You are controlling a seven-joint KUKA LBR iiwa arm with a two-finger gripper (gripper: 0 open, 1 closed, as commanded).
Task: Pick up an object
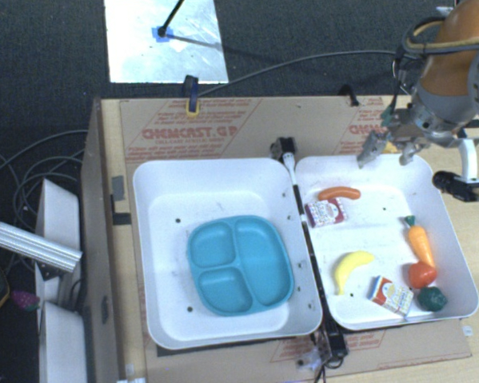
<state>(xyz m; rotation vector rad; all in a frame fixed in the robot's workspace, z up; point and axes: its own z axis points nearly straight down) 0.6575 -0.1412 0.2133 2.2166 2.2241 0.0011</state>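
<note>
Claw [387, 150] is open wide w/ nothing in it, above right bin's [454, 239] 12 o'clock rim. Hot dog [338, 193] lies nearest, at claw's 7 o'clock. Drop straight down, pinch across its short side.

Surface [220, 120]: brown board w/ red print, set at a slant. Directly on it: 2 shallow white bins side by side, touching at the middle. Left bin [163, 191] near surface's left edge; right bin [384, 199] reaches toward right edge. Black clip w/ yellow base [190, 93] at back edge. Cable [297, 61] crosses back part.
</note>
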